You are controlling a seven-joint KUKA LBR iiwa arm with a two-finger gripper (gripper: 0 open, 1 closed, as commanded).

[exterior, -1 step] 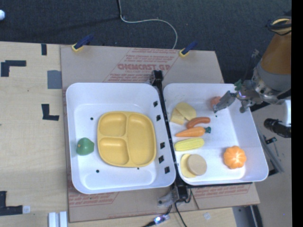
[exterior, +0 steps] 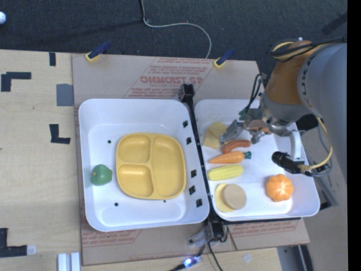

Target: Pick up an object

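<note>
Gripper low over the right white bin, closing in on toy food.

Nearest the camera, below the gripper: round tan bun-like disc, orange pumpkin-shaped toy, yellow plastic corn cob, orange plastic carrot. Just under the fingertips: reddish plastic sausage, long axis roughly left-right, right end tipped slightly up. Finger gap impossible to judge. Best squared across the sausage's short width, centred, clear of the carrot. Further left: pale yellow cheese wedge.

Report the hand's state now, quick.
Hand: above the right bin, near the cheese wedge and sausage; open or shut cannot be told.
</note>
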